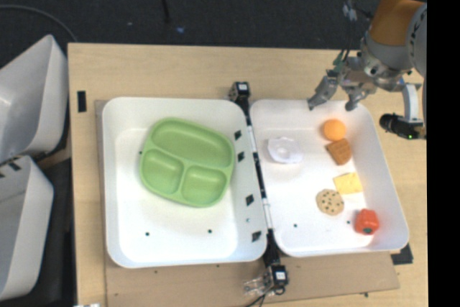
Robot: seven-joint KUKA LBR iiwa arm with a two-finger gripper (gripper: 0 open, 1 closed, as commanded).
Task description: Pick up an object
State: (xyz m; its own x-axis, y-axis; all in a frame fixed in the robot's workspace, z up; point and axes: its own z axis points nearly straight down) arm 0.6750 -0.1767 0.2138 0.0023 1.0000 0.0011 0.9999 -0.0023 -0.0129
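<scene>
While the claw point(335, 98) hangs with its two fingers spread and nothing between them, just above the far rim of the right bin point(305, 241), the nearest thing to it is the orange ball point(333, 129), lying in that bin's far right part. It touches or nearly touches the brown block point(340, 151) just nearer the camera. Further along lie a yellow slice point(348, 183), a cookie point(330, 202), a red piece point(366, 221) by the near right corner, and a white disc point(284, 150) towards the bin's left side. The left bin point(122, 241) holds a green tray point(187, 162)

The ball looks like light toy food, probably hard and smooth, so it may roll or squirt out if pinched off-centre. The fingers would best close across its widest part, set so that neither lands on the block. The block, with flat sides, seems the steadier hold. The cookie, slice and disc lie flat and low, offering little edge to catch
</scene>
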